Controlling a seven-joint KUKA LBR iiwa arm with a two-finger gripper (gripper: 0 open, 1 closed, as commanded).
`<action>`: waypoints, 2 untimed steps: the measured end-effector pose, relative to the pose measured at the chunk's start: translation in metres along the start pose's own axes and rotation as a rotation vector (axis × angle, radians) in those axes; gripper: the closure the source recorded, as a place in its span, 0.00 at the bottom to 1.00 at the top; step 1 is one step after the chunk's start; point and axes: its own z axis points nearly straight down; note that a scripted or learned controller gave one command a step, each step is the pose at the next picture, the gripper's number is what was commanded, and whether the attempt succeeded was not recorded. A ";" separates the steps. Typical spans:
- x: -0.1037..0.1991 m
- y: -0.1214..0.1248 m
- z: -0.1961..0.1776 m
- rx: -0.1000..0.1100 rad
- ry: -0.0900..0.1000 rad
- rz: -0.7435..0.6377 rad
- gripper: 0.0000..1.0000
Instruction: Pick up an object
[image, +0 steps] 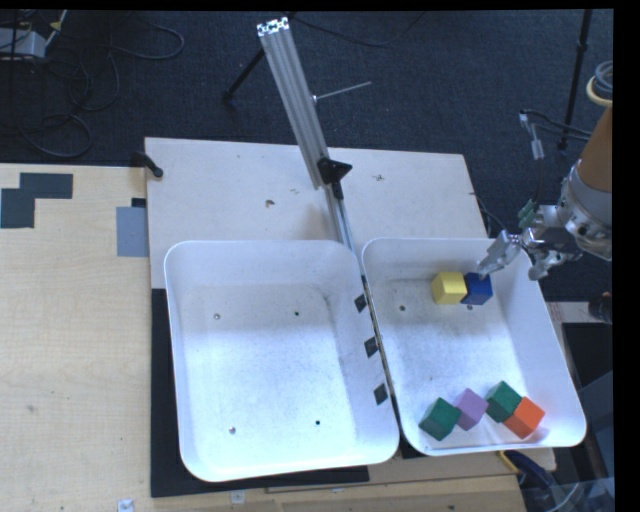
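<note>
In the right bin (560, 350), a yellow cube (449, 288) and a blue cube (479, 290) sit touching near the far wall. My gripper (516, 266) hovers at the bin's far right corner, just right of and above the blue cube. Its fingers are spread open and nothing sits between them; the left finger (496, 256) points down toward the blue cube. Along the near wall lie a green cube (439, 418), a purple cube (470, 408), a dark green cube (503, 400) and an orange cube (524, 417), packed close together.
The left bin (190, 300) stands beside the right one, with a row of black clips (370, 345) along their shared edge. A slanted aluminium rail (300, 110) rises from behind the bins. Beyond the bench lie dark floor and cables.
</note>
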 end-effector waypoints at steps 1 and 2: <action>-0.018 0.016 0.178 -0.001 -0.001 0.003 0.00; 0.006 0.064 0.174 0.055 -0.003 0.014 0.00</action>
